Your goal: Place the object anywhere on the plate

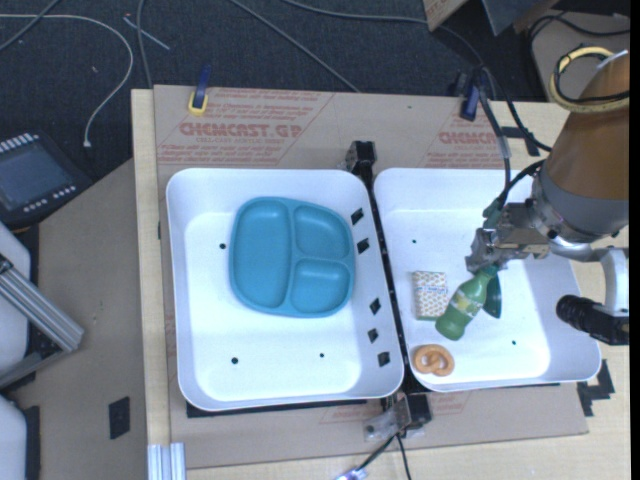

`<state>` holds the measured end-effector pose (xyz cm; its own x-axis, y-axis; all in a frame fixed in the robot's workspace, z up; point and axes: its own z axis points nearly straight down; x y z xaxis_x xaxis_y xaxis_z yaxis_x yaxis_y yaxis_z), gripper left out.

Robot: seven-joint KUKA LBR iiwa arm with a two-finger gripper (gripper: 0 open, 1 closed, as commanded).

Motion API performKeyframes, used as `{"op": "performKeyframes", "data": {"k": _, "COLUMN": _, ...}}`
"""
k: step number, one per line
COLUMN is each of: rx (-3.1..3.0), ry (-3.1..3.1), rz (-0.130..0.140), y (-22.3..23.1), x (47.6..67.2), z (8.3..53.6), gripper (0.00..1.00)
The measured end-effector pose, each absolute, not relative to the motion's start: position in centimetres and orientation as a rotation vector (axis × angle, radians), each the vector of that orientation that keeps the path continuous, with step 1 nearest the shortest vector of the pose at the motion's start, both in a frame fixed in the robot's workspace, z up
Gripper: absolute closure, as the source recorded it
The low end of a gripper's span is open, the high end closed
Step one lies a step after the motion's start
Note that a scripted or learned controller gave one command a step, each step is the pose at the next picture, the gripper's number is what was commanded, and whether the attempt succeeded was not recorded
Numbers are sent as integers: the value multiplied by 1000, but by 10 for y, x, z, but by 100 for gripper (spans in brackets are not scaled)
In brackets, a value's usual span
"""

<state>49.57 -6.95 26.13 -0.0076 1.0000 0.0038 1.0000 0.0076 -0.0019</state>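
A small pretzel lay nearest the camera, at the front edge of the right bin, below and left of the jaws. The green bottle, the thing to be moved, lay tilted in that bin, its narrow neck up under the gripper and its fat base pointing down-left, away from the jaws. The jaws appeared closed on the bottle's neck, though the wrist hid part of the contact. Just left of the bottle's base sat a small patterned packet. Well to the left of the jaws, in the left bin, rested the blue divided plate, far from the bottle.
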Motion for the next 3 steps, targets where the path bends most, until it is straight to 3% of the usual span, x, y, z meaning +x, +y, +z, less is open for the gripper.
{"op": "performKeyframes", "data": {"k": 3, "rx": -2211, "ry": -2224, "rz": 3, "y": 92, "x": 484, "z": 247, "gripper": 100}}
